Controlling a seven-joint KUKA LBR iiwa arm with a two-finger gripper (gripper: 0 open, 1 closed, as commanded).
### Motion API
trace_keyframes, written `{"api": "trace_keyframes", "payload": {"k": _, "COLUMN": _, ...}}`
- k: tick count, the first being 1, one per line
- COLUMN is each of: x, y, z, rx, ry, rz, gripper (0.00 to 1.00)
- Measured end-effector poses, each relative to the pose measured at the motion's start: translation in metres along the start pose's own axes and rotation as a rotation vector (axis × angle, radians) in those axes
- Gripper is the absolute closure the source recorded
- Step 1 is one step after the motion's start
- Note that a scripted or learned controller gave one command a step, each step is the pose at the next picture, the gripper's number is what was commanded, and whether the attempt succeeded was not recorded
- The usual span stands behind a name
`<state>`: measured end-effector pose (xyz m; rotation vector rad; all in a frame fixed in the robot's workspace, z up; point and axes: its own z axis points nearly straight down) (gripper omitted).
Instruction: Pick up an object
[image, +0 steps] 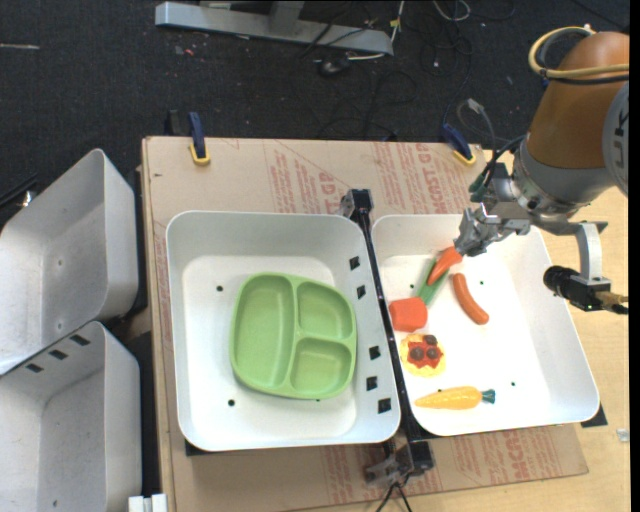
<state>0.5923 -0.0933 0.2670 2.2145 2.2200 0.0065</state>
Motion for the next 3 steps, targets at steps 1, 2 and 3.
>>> {"api": "trace_keyframes", "payload": {"k": 1, "x": 0.059, "y": 0.005, "z": -0.001, "rx": 0.006, "ry": 0.002, "rz": -0.006, "gripper": 1.00}}
{"api": "trace_keyframes", "payload": {"k": 2, "x": 0.116, "y": 0.003, "z": -0.003, "rx": 0.007, "ry": 0.002, "rz": -0.005, "gripper": 1.00}}
{"api": "trace_keyframes", "payload": {"k": 3, "x": 0.176, "y": -0.001, "z": 0.015, "rx": 0.010, "ry": 0.002, "rz": -0.005, "gripper": 1.00}}
